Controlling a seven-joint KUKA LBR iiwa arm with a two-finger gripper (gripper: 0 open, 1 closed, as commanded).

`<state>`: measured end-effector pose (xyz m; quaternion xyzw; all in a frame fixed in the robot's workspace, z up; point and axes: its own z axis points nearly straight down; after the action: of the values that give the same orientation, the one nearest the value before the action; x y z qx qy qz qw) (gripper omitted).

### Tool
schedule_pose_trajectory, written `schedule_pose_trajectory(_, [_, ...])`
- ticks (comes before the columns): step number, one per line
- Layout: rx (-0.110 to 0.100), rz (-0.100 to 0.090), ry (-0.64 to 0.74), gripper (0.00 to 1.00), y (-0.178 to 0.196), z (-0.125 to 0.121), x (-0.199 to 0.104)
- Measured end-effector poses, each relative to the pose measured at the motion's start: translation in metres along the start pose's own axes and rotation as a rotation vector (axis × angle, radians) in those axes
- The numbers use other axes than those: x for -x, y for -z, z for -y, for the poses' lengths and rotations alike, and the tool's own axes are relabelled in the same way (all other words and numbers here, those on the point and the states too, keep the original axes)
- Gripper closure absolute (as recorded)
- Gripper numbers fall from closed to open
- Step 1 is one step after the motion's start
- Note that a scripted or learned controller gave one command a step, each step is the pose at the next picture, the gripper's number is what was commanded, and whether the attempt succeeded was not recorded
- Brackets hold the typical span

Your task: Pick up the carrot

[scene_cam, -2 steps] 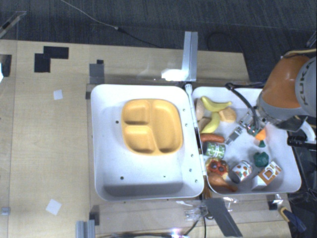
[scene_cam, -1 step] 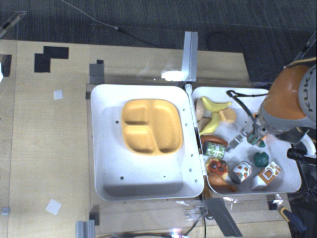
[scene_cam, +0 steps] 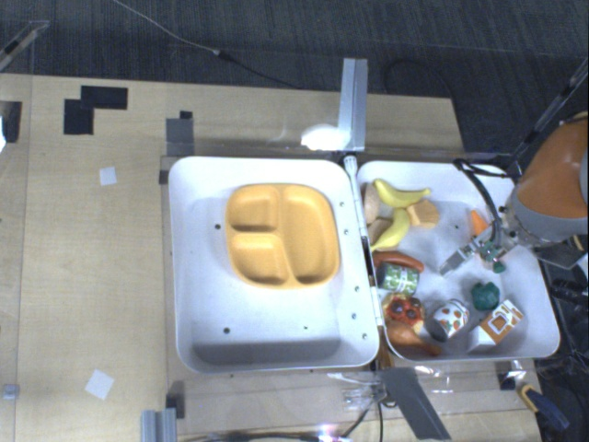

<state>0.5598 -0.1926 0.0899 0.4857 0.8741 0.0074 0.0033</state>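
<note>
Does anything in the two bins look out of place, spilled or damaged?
Nothing looks spilled or broken. The yellow divided plate lies flat in the left bin. The toys in the right bin are crowded on its left side and near edge; the carrot lies apart, close to the tool.

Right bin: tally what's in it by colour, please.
Yellow: 2, bananas
Orange: 1, carrot
Green: 1, dark green item
Tan: 1, block
Multicoloured: 4, can, toys
Total: 9
</note>
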Motion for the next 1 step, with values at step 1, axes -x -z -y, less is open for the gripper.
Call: schedule_pose_trajectory(1, [-0.008, 0.008, -0.23, 0.0, -0.0042, -0.098, 0.0305])
